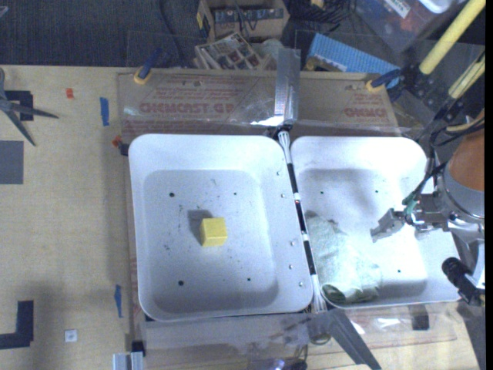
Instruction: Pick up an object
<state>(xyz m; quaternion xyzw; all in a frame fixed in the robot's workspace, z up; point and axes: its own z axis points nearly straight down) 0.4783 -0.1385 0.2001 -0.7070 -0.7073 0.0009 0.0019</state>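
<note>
My gripper [387, 223] hangs over the right bin [362, 149], near its right wall, and at this slant I cannot tell whether my jaws are released or clenched; nothing shows between them. Just left of my gripper, and a little toward the bin's near edge, lies a pale cloth [339, 257], crumpled along the bin's left wall and running down to its near left corner, where its end curls into a darker roll. My arm [470, 187] reaches in over the bin's right rim, the orange band showing above the wrist. The rest of the bin floor around my gripper is bare white with a few small dark dots. Across the divider where the two rims meet, the left bin [154, 160] holds a block [214, 231], small and yellow, sitting near the middle of that bin's floor, well apart from my gripper and from the cloth. Both bins rest on the bench [62, 206], a light wooden top that spreads out to the left of the left bin.
</note>
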